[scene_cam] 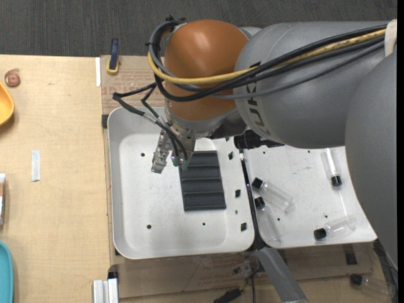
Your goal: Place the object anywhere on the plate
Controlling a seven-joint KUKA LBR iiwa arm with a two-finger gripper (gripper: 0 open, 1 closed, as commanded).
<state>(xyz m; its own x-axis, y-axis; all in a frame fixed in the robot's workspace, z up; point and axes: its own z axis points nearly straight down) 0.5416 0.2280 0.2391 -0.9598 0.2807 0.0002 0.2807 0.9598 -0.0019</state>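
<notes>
One fixed cam sat above the surface (50,169), looking down at a slant on both white bins. Left bin (126,232) lay near frame centre, right bin (303,232) to its right, partly cut off by the arm. Arm (315,74) came in from the right and stood close to the lens, so its orange band (202,62) and grey body took up much of the upper right. Dark floor (63,11) ran along the top edge; wooden top reached the left edge. Bottom edge showed the surface's front rim & frame parts.
</notes>
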